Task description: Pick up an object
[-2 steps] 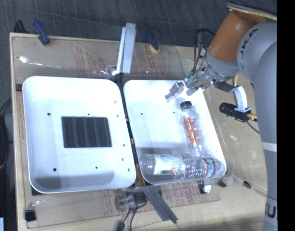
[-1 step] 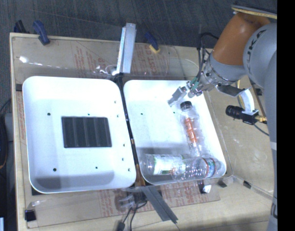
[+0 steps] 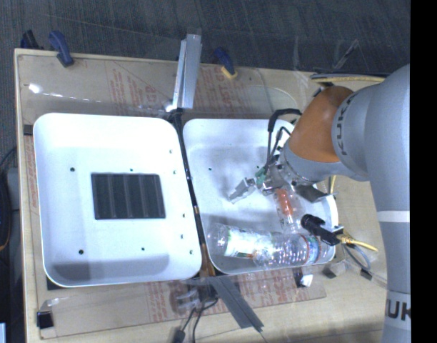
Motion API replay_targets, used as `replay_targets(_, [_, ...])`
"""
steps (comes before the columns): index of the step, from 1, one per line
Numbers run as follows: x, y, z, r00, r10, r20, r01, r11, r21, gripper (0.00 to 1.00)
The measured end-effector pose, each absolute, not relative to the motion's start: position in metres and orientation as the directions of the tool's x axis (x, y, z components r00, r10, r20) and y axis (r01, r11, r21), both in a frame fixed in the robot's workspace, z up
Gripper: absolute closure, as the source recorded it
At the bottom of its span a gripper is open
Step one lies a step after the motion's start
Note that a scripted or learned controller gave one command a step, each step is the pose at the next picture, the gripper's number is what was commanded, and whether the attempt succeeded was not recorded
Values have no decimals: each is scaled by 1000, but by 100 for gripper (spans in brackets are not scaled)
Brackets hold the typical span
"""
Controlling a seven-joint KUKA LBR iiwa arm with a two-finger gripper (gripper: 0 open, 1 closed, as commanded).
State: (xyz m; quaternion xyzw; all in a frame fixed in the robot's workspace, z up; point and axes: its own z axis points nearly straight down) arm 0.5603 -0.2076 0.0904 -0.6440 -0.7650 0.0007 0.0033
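Gripper [image 3: 238, 191] is seen low over the middle of the right bin [image 3: 204, 143], pointed toward the left bin [image 3: 54, 131]. Open or closed cannot be told: the tip is small, silvery and washed out against the white floor.

Clear plastic bottle [image 3: 265, 247] is laid on its side along the near wall of the right bin, spanning most of its width. It is kept apart from the gripper, on the side nearer the camera. The transparent body is hard to separate from the bin floor. A label with green and red is made out mid-length. The right end is crowded into the bin corner and cannot be read.

A small orange-tinted translucent piece [image 3: 284, 207] is seen just below the wrist, between gripper and bottle. Whether it is a loose object or a robot part cannot be told.

The right bin's right side is hidden by the arm [image 3: 361, 138], which is cut off at the bottom right of the view.

A dark ribbed panel [image 3: 128, 196] is laid flat at the centre of the left bin's floor. Two blue clamps [image 3: 61, 49] are noted at the far edge of the bench [image 3: 97, 84].
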Motion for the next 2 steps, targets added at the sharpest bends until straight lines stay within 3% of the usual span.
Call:
replay_targets(1, [568,-211,134,-233,973,0,973,233,-1,0])
replay_targets(2, [552,-210,176,-345,939,-1,939,345,0,0])
